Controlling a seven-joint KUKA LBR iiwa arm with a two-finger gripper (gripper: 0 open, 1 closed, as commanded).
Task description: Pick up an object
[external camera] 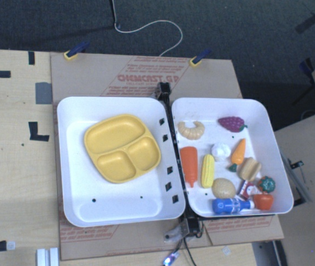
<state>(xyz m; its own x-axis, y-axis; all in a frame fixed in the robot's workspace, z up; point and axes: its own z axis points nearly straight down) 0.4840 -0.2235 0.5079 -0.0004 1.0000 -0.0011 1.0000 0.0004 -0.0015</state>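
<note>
End effector state cannot be told at this moment: neither how wide it stands nor whether it carries anything.

Candidates for the pick all lie in the right bin (257, 111), a shallow white tray holding a loose scatter of toy food. A long orange carrot (189, 165) lies close to the bin's left wall, its long axis running from the near side of the view toward the far side, nearly parallel to the seam between the bins. Just beside it on the right lies a yellow corn cob (207, 170), pointing the same way. Beyond them sits a pale curled pastry (191, 129), and toward the far right corner a purple grape bunch (232, 123), well apart from the rest. The near right corner is crowded: a potato (223, 188), a blue bottle (229, 205) lying on its side, a red tomato (263, 201), a brown bread roll (249, 169) and a small orange piece (238, 151) lie close together, some touching.

Since the arm reaches in from the right, this bin is judged the nearer one, and the carrot would lie across it, on its far left side.

The left bin (68, 148) holds a yellow divided plate (123, 147). Both bins rest on a cardboard sheet (146, 76) on the wooden worktop (13, 165).
</note>
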